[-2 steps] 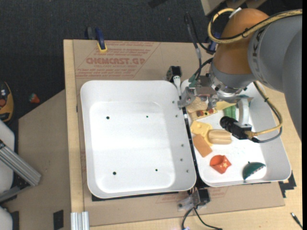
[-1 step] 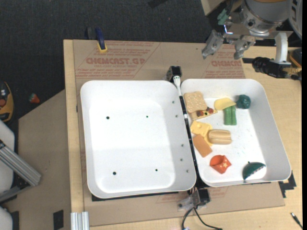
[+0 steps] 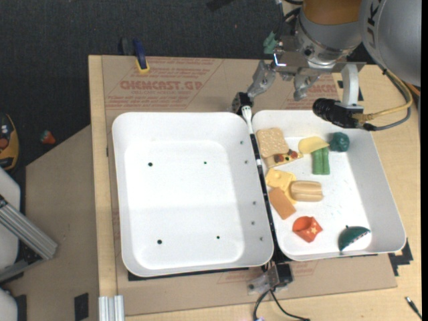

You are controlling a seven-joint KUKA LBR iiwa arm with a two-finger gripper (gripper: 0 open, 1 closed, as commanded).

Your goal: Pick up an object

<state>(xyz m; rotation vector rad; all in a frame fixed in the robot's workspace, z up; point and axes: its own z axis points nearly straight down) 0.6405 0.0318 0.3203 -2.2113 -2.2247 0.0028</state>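
The right bin [image 3: 381, 199] holds several toy foods: a tan cracker [image 3: 271, 141], a yellow piece [image 3: 312, 144], a green stick [image 3: 321, 160], a dark green ball [image 3: 339, 142], a yellow slab [image 3: 279, 178], a bread roll [image 3: 305, 190], an orange wedge [image 3: 282, 204], a red pepper [image 3: 307, 228] and a dark teal piece [image 3: 353, 235]. My gripper [image 3: 281, 87] hangs above the bench just beyond the far edge of this bin. Its fingers are spread open and hold nothing. It is well above and behind the cracker.
The left bin [image 3: 127, 179] lies beside the right one, their rims meeting along the middle. A black part with a yellow cable [image 3: 338, 114] hangs off the arm over the right bin's far edge. A blue-and-yellow clamp [image 3: 140, 55] sits at the bench's far left.
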